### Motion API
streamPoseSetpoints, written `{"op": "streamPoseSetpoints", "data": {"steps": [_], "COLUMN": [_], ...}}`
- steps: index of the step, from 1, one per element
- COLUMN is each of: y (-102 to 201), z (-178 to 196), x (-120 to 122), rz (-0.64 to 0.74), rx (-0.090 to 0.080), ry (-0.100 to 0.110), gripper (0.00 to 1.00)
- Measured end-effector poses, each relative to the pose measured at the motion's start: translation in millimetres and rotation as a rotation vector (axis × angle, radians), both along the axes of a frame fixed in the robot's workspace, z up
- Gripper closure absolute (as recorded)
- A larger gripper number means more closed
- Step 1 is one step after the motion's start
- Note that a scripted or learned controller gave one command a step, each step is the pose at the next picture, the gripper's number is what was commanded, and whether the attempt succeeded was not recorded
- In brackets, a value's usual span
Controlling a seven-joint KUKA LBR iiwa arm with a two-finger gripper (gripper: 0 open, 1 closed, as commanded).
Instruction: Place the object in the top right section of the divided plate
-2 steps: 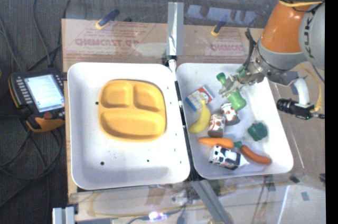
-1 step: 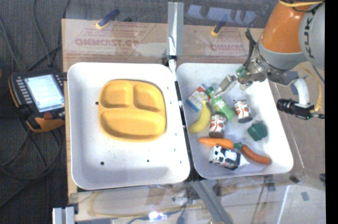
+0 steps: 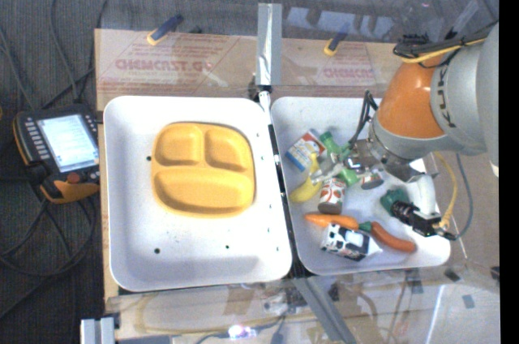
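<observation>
Grey carpet strewn with cables surrounded the desk [image 3: 162, 58], where a handheld control pendant with a lit screen [image 3: 61, 144] lay at far left. Next, the left shallow white bin [image 3: 130, 253] held the yellow three-section divided plate [image 3: 204, 168], its top right section bare. The right white bin [image 3: 438, 253] carried small toy foods: a yellow plastic banana [image 3: 304, 190], an orange carrot [image 3: 331, 221] and others. The tool [image 3: 357, 168] hung low among them; whether it was spread or pinching anything, I could not tell. Such toys probably handle light, stiff and slippery; grip across the middle.
</observation>
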State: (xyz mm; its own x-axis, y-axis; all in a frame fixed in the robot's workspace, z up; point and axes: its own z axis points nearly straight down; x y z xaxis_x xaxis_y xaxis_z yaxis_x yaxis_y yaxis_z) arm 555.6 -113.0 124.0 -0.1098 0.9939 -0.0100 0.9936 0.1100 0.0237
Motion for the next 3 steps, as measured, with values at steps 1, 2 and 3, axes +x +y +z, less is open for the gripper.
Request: {"op": "streamPoseSetpoints", "data": {"steps": [1, 2, 3], "y": [3.0, 4.7, 99.8], "z": [17.1, 24.8, 107.9], "x": [0.2, -0.1, 25.5], "rz": [-0.042, -0.04, -0.342], "rx": [0.009, 0.013, 0.008], "ry": [0.027, 0.029, 0.026], "gripper": [0.0, 1.0, 1.0]}}
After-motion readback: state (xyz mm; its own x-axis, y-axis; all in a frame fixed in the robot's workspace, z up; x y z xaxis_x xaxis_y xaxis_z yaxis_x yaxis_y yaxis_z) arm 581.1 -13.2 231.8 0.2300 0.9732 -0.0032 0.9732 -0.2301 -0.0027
